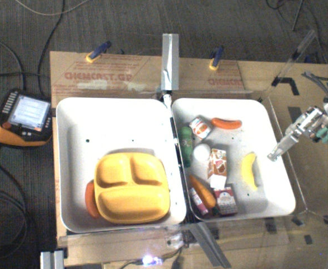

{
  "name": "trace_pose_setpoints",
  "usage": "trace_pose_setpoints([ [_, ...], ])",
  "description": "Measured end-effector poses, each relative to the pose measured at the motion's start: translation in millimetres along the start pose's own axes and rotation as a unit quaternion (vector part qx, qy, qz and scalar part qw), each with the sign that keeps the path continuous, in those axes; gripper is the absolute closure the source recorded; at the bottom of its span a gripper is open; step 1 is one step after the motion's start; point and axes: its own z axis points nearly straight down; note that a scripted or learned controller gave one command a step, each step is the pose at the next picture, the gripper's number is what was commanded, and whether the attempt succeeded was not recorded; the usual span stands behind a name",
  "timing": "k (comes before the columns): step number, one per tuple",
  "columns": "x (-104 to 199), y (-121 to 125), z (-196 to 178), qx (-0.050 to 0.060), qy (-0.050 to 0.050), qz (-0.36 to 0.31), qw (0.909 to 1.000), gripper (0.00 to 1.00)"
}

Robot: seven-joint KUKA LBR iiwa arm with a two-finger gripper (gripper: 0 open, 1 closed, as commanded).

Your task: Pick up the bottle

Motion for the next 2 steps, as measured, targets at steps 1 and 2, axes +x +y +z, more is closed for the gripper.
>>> trace_pose_setpoints([
  [1, 17.3, 72.8, 123.6, 0.001, 0.002, 0.048, 0.9989, 0.0],
  [2, 62.1, 129.3, 161.9, 0.001, 0.003, -0.118, 0.993, 0.0],
])
